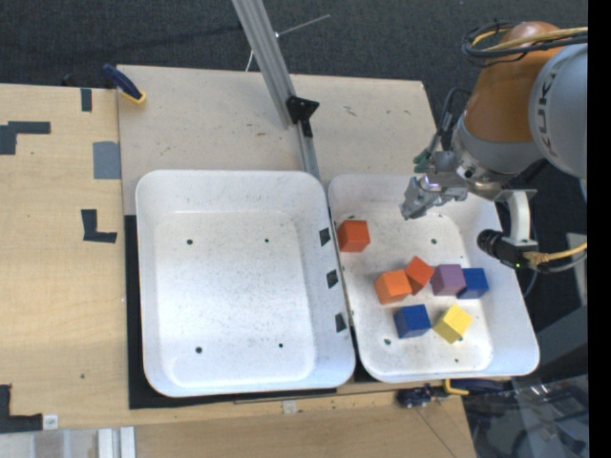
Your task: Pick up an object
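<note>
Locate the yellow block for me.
The yellow block lies in the right bin, near its front right corner, beside the blue block and below the purple block.

Seven colored blocks (pixel 427 294) loose in rt bin (pixel 506 351).

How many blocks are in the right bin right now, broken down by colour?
Orange blocks: 3
Blue blocks: 2
Purple block: 1
Yellow block: 1
Total: 7, all in the right bin
</note>
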Tool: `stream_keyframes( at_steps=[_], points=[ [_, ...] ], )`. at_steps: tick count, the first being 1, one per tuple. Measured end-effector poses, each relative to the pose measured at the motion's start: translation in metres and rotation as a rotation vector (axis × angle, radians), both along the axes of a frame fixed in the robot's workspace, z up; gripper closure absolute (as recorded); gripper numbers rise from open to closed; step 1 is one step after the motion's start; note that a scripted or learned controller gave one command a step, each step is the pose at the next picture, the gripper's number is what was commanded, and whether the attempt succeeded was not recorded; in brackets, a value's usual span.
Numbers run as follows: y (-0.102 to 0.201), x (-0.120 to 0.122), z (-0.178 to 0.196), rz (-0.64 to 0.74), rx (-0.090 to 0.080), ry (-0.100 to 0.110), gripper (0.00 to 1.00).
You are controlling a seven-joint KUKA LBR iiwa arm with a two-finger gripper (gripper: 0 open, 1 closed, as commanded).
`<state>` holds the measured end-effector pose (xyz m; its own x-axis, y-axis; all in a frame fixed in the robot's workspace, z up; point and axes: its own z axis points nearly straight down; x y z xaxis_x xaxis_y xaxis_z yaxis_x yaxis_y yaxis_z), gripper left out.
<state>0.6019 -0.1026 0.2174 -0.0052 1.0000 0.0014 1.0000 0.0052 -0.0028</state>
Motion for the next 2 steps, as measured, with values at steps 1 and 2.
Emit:
stream_keyframes(
  at_steps=[1, 2],
  points=[
    [0.056, -0.018, -0.007, 0.001, 0.000, 0.001, 1.00],
    [0.100, -0.028, -0.002, 0.001, 0.000, 0.000, 1.00]
  ],
)
